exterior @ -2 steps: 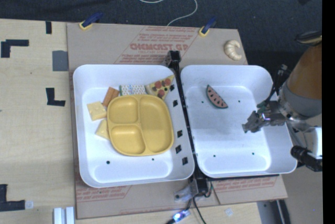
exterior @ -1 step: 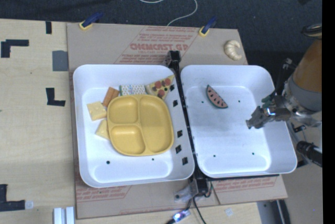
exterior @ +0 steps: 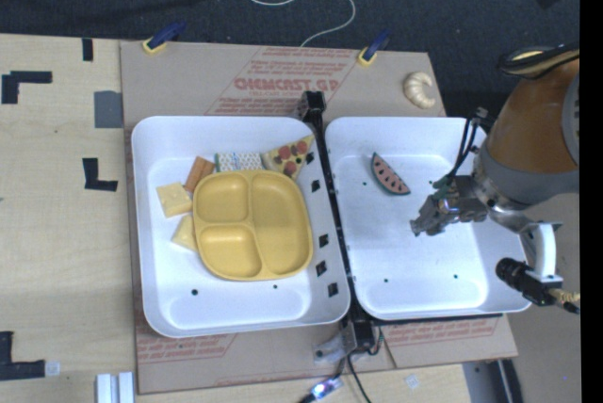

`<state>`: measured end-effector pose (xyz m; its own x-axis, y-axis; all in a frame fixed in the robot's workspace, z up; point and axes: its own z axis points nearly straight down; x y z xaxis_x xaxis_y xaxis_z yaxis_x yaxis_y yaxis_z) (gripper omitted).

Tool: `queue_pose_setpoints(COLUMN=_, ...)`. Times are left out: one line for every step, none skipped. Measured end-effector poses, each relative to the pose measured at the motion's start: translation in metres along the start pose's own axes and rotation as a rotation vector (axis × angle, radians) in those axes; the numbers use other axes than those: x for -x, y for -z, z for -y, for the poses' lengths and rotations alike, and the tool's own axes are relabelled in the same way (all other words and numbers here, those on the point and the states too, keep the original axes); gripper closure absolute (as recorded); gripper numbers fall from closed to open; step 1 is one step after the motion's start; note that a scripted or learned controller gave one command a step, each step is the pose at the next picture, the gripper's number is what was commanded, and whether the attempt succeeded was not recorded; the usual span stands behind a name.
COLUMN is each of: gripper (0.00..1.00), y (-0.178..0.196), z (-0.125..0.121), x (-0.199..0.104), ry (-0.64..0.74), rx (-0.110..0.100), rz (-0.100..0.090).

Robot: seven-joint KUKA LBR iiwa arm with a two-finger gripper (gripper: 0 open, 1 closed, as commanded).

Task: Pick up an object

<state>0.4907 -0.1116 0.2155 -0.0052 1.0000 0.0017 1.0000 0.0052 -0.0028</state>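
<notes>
Gripper low over right bin, beside watermelon slice toy, poised for pick; jaws' opening unclear.

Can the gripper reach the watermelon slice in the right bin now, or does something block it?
Probably yes. The gripper hangs over the right bin, and the watermelon slice lies alone on bare floor up-left of it, nothing between.

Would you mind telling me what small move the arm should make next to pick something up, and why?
Probably a short shift toward the watermelon slice. The gripper sits in the right bin, below and right of the slice, with bare bin floor between them. It is the closest object; the yellow plate lies in the left bin.
</notes>
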Motion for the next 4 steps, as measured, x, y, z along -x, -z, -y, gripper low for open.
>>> queue_pose_setpoints(gripper=1.0, y=-0.001, z=-0.014, x=-0.061, ry=0.003, rx=0.001, rz=-0.001)
queue_pose_setpoints(gripper=1.0, y=0.003, z=-0.011, x=-0.125, ry=0.003, rx=0.0, rz=-0.001)
queue_pose_setpoints(gripper=1.0, y=0.014, z=-0.026, x=-0.173, ry=0.002, rx=0.002, rz=0.0)
queue_pose_setpoints(gripper=1.0, y=-0.001, z=-0.025, x=-0.187, ry=-0.003, rx=-0.002, rz=0.003)
